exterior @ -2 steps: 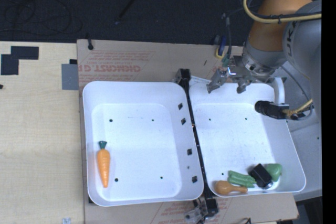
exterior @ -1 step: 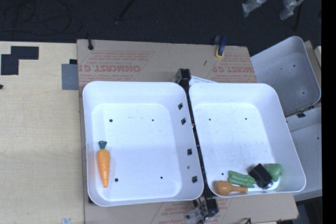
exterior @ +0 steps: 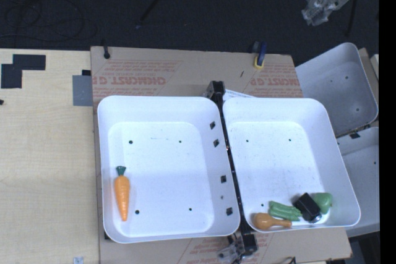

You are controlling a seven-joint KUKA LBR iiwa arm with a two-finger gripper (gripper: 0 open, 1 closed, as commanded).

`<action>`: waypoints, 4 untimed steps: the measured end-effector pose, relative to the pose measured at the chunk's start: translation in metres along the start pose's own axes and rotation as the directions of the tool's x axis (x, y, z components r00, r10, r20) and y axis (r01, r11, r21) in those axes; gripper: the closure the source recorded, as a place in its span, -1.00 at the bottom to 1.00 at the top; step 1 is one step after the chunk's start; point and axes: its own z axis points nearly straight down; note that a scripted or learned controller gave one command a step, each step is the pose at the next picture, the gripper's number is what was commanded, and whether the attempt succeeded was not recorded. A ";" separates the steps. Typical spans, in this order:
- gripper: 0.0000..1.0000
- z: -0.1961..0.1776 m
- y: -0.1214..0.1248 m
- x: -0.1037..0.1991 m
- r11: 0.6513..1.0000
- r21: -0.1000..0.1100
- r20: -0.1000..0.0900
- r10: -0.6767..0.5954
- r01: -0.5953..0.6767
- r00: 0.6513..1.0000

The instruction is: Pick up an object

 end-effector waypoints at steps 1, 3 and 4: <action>1.00 0.026 0.000 0.089 1.000 0.000 -0.003 -0.001 0.001 1.000; 1.00 0.022 0.001 0.242 1.000 -0.002 -0.001 0.001 -0.001 1.000; 1.00 0.013 0.001 0.278 1.000 -0.003 -0.001 0.002 -0.002 1.000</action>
